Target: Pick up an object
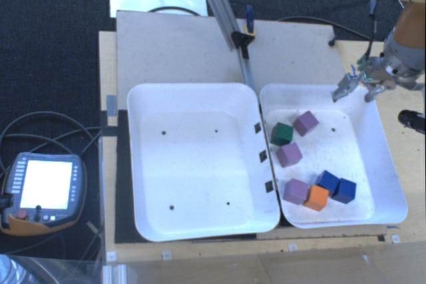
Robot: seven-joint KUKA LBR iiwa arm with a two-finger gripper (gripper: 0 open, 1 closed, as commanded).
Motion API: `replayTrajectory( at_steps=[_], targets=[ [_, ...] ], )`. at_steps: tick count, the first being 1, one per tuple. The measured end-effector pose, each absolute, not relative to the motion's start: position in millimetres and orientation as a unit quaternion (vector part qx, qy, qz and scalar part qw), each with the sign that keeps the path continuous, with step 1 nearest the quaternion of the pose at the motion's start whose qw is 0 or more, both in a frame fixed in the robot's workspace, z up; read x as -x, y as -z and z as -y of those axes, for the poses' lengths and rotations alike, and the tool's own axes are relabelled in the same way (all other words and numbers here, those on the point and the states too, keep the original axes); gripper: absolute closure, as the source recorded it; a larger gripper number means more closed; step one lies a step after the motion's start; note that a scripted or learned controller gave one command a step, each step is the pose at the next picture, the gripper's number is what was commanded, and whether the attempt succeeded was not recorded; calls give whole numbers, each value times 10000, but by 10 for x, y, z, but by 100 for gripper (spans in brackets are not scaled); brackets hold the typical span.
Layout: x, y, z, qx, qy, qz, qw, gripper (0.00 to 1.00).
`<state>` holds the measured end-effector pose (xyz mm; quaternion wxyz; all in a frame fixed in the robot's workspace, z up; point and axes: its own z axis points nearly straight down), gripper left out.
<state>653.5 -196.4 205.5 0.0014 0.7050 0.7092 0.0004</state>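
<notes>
A teach pendant (41,193) lies at nine o'clock, off the bench. The left bin (200,159) sits beside the right bin (383,163), their rims touching. In the right bin, a green cube (282,134) lies just beside a purple cube (305,122) toward twelve o'clock; another purple cube (289,154) sits just below the green one. Toward six o'clock a third purple cube (295,191) touches an orange cube (317,197), with two blue cubes (336,185) against it. The gripper (355,88) hangs over the bin's rim at two o'clock, jaws spread, nothing between them.
</notes>
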Motion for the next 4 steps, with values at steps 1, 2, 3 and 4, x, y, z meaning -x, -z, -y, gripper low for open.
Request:
replayTrajectory(
  at_steps=[1,2,3,4],
  targets=[
    [-6534,-2055,1966,-7052,0,-7090,13,0],
    [-6568,-1481,2046,-7062,11,-7080,-5,0],
    [-6567,-963,2044,-7056,7,-7087,-1,0],
    [-6590,-1113,2050,-7043,-8,-7099,32,100]
  ],
)
